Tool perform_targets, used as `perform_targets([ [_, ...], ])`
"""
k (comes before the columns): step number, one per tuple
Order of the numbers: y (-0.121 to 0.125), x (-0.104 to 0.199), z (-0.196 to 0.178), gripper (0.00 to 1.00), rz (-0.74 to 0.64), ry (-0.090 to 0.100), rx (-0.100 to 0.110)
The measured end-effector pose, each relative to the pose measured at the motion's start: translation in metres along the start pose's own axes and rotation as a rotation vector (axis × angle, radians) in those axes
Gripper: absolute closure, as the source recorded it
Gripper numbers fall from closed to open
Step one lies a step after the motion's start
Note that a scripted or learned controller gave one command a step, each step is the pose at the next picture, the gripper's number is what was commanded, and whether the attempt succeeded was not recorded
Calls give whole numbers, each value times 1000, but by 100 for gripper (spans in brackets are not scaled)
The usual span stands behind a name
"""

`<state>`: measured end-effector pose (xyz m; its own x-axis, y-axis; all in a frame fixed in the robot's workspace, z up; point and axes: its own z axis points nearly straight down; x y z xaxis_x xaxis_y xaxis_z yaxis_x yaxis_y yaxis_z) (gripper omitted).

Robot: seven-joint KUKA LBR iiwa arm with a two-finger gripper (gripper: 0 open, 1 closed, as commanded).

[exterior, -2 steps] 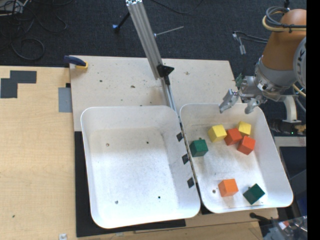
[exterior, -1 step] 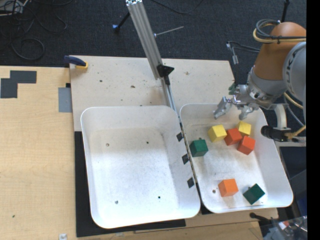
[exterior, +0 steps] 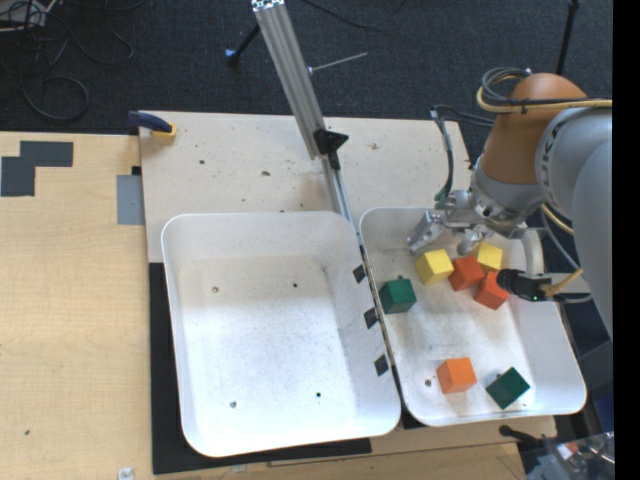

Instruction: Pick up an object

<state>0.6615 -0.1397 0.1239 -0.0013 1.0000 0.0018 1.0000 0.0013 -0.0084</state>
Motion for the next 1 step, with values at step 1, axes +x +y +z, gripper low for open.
perform_targets([
  [1, 1, -2, -14, 100, 2, -1, -5],
])
